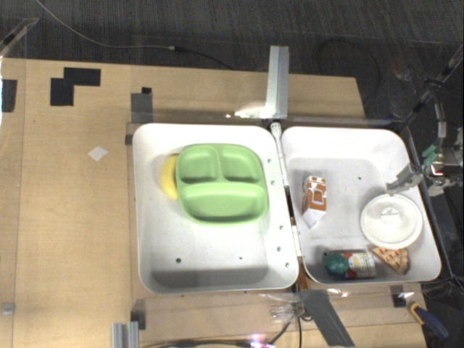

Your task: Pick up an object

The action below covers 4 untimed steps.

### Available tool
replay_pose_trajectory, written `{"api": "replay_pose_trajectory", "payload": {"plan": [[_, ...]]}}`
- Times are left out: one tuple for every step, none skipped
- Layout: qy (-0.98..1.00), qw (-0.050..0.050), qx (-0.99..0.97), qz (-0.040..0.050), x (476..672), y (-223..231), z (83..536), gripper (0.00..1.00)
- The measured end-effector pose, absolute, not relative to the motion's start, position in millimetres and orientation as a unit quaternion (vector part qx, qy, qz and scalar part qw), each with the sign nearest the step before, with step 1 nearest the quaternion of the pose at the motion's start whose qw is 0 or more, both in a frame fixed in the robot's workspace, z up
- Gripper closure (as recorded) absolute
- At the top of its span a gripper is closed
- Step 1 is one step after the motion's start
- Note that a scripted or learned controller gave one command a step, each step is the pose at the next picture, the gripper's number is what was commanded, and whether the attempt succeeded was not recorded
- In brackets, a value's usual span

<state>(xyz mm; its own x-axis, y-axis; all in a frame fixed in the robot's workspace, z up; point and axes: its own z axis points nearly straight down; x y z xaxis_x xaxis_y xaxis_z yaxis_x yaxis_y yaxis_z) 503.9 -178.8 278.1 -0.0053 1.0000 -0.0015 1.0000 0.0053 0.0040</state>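
You see the gripper (pixel 444 167) at the right bin's (pixel 341 140) right edge; I cannot tell its state. The bottle (pixel 351 264) lies near the front wall, long axis left-right, green cap pointing left, beside the white lid (pixel 391 220).

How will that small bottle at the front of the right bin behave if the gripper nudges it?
The bottle lies on its side, so its round body will probably roll rather than slide. It looks small, likely light. The bin wall and a wedge-shaped thing sit close by, so it may jam against them.
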Motion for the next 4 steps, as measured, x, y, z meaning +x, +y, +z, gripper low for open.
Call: {"api": "replay_pose_trajectory", "payload": {"plan": [[0.710,0.001,0.704,0.0005,555.7,-159,154,0.00],[0.737,0.002,0.676,0.0017,635.7,-118,144,0.00],[0.749,0.003,0.663,0.0023,611.3,-96,102,0.00],[0.660,0.001,0.751,0.0019,625.7,-22,186,0.00]]}}
